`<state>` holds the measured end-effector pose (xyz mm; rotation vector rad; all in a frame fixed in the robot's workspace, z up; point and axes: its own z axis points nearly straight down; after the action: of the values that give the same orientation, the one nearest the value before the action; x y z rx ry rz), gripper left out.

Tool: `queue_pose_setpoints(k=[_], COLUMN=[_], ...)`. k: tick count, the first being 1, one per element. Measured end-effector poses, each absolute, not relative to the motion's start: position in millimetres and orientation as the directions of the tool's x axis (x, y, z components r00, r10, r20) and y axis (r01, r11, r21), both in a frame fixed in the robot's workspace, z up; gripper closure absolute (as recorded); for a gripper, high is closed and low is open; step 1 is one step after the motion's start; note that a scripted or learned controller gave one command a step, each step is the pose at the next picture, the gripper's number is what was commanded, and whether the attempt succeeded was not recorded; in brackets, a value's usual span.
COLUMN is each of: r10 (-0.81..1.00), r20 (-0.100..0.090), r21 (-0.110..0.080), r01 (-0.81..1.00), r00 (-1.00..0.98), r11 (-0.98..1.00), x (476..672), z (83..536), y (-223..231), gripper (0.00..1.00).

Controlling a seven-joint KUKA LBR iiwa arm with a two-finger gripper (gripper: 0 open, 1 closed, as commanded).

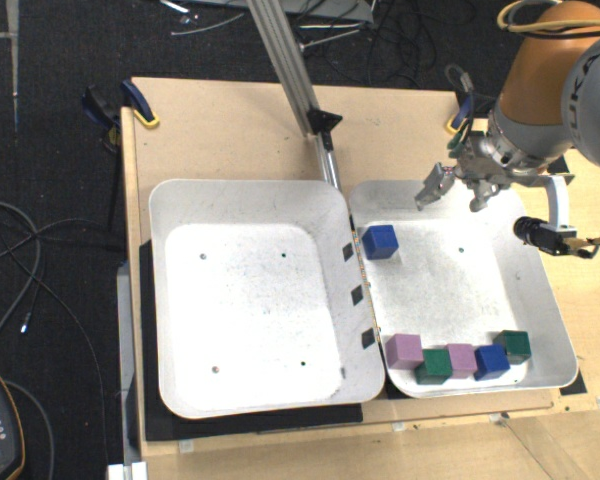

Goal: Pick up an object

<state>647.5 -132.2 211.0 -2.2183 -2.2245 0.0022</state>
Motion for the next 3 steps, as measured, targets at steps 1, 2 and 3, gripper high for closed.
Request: queue_pose_setpoints(k=[1, 2, 3], r10=[1.0, 1.0, 1.0], r20=[-0.003, -0.001, -0.001], r21=[-0.004, 0.006, -0.005], r01=[1.0, 1.0, 1.0], r00=[0.006, -0.004, 0.003], r11=[-0.006, 0.004, -0.003], x=[647.1, 630.1, 640.3], z=[163, 218, 158], y=[-196, -167, -203], gripper=[0.0, 0.0, 0.0])
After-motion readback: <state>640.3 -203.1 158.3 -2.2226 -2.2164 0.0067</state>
